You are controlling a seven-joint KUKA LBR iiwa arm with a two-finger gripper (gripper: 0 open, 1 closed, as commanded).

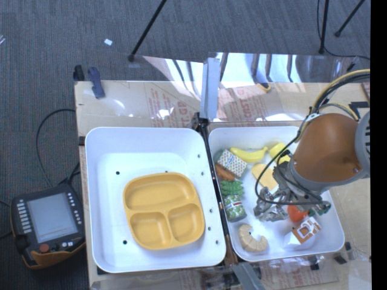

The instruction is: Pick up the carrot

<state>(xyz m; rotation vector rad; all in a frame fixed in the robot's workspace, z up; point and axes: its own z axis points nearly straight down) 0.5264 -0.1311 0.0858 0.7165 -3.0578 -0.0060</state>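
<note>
The carrot [225, 173] is a small orange stick lying against the left wall of the right bin [329, 241], just below a checkered box [231, 162]. My gripper [269, 209] hangs low over the middle of that bin, about a hand's width to the right of the carrot and a little nearer the front. The arm's orange band [326, 150] covers the bin's right part. Nothing can be made out in the gripper.
Around the carrot lie a banana [251, 154], a green pea pod [231, 188], a green-topped jar [234, 208], a bread piece [252, 238], a red item [296, 212] and an orange-white carton [304, 230]. The left bin [103, 162] holds a yellow divided plate [163, 210].
</note>
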